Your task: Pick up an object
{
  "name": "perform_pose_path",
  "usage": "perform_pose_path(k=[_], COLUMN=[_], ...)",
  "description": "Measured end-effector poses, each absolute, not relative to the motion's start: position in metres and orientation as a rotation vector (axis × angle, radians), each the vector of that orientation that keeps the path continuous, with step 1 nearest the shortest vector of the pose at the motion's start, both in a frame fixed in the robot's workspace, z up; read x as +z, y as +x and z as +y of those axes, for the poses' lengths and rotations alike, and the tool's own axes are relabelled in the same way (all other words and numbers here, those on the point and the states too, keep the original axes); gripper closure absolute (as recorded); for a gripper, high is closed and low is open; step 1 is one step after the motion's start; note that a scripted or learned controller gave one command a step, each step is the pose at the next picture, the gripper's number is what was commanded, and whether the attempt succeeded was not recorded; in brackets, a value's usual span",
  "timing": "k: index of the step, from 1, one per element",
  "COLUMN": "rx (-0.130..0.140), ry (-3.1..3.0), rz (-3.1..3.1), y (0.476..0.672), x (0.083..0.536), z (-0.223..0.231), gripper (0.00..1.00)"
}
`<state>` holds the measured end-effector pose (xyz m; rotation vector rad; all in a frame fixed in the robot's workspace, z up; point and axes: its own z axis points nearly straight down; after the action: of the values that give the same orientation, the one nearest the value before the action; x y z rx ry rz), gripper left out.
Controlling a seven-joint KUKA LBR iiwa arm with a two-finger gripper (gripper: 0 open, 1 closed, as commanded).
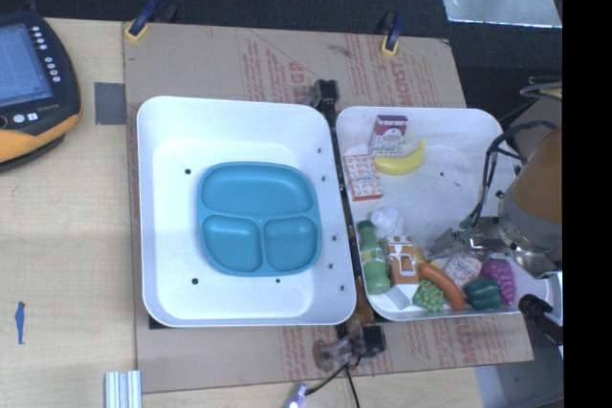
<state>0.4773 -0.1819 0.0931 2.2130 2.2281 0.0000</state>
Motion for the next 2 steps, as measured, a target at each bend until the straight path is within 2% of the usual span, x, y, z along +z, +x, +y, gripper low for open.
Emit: perform_pose_path(k=[1,2], rx=[0.000,0.006], ry=[2.204,2.207], rz=[2.233,2.247], y=[0.4785,0.4789], x=[0.1039,0.1036], z=[-0.1827,-0.1778], gripper=[1.00,0.00])
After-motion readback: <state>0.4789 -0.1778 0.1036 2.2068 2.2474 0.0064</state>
